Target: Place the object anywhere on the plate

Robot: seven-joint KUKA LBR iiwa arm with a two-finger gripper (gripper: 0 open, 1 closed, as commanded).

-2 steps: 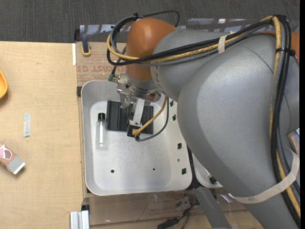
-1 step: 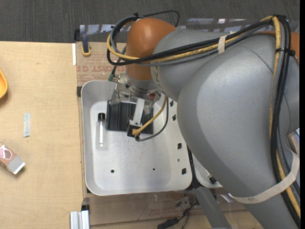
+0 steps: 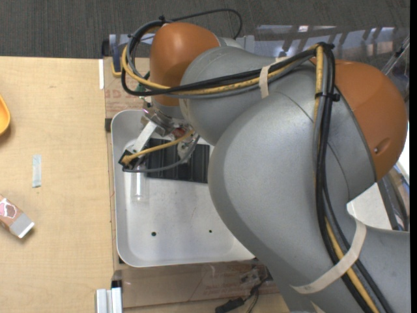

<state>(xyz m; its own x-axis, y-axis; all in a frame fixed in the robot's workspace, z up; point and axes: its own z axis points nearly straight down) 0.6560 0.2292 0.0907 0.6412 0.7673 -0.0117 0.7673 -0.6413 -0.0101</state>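
A pale wooden desk (image 3: 58, 122) is seen from above, with dark carpet beyond its far edge. On its left part lie a small grey strip (image 3: 36, 171), a wrapped packet (image 3: 14, 217) and an orange thing (image 3: 2, 117) cut off by the frame. A shallow white bin (image 3: 169, 246) is set to the right of these, much of it covered by the grey arm (image 3: 280, 162) that reaches in from the right.

The hand (image 3: 169, 134) hangs low over the far part of the bin. Whether it is clenched or released cannot be told, and nothing is seen grasped in it. A clear tube (image 3: 138, 188), taken to be the object, lies on the bin floor by the left wall, close to the hand on its near side. A black slab (image 3: 186, 167), probably the plate, lies flat just right of the tube, partly hidden under the arm.

For the step to be done well, the tube should be approached from straight above and gripped across its narrow width so that it cannot roll. It should then be lifted clear and carried the short way right onto the slab.
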